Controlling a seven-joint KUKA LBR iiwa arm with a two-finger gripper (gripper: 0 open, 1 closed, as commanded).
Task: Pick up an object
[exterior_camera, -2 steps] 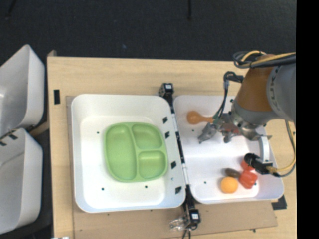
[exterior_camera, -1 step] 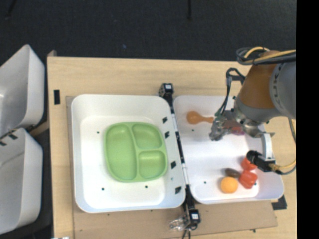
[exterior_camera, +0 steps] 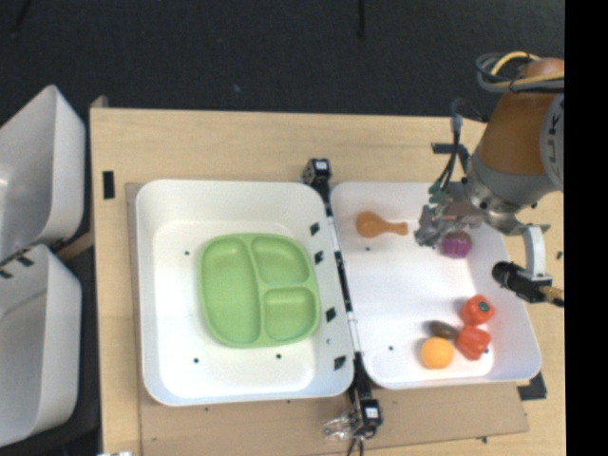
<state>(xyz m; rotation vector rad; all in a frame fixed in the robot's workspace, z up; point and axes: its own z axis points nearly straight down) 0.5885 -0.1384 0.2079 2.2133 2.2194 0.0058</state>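
The right bin (exterior_camera: pixel 399 283) holds several small things. A purple object (exterior_camera: pixel 457 245) lies near its back right, and my gripper (exterior_camera: pixel 435 230) hovers right over its left side, touching or almost touching it. An orange pear-shaped piece (exterior_camera: pixel 378 224) lies just left of the gripper. At the bin's front right sit two red peppers (exterior_camera: pixel 475 326), a round orange fruit (exterior_camera: pixel 436 352) and a small brown piece (exterior_camera: pixel 442 330). The arm comes down from the upper right and hides the fingers.
The left bin (exterior_camera: pixel 171 255) bears a green divided plate (exterior_camera: pixel 257 288). A ridge with black clips (exterior_camera: pixel 334 264) separates the two bins. White containers (exterior_camera: pixel 33 255) stand off the bench at the left.
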